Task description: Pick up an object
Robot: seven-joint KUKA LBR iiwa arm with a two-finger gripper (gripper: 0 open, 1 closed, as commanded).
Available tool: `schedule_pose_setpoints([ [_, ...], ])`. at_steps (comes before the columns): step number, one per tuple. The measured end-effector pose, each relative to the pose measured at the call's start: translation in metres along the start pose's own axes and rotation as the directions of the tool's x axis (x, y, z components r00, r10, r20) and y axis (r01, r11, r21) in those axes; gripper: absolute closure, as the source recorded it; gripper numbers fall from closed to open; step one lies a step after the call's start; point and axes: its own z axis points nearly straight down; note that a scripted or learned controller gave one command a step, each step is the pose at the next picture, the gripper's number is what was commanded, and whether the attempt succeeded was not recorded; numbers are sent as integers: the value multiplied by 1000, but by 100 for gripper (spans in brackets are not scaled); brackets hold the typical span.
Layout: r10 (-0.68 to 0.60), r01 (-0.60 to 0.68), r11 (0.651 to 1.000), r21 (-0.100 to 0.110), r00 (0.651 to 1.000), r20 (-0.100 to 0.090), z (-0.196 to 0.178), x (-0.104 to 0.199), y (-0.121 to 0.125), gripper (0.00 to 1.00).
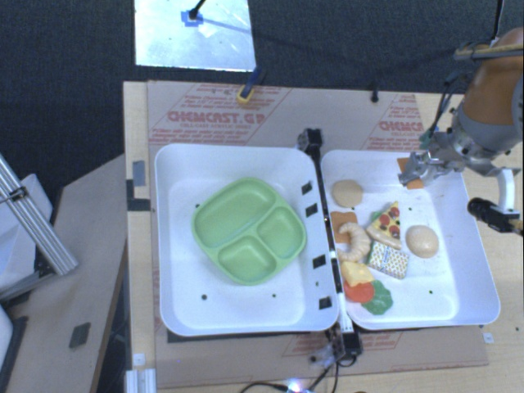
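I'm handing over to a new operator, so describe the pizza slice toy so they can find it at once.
Look in the right white bin, in the cluster of toy food near its left wall. The pizza slice lies between the curled shrimp and the round bun. It alone is a yellow wedge with red dots.

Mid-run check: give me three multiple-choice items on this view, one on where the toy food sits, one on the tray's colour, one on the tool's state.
1. The toy food lies in:
A. the left bin
B. the right bin
C. the green tray

2. The divided tray is:
A. green
B. red
C. blue

3. The tool is:
A. lifting the pizza slice
B. inside the tray
C. over the right bin's far edge, carrying no food

Answers: B, the pieces cluster right of the divider; A, the tray is pale green; C, the pizza slice lies on the bin floor.
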Motion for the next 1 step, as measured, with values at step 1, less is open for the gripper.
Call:
schedule_pose_setpoints([
  [1, -3, 3, 1000, -2, 1000, 0, -38, 0, 1, 100],
])
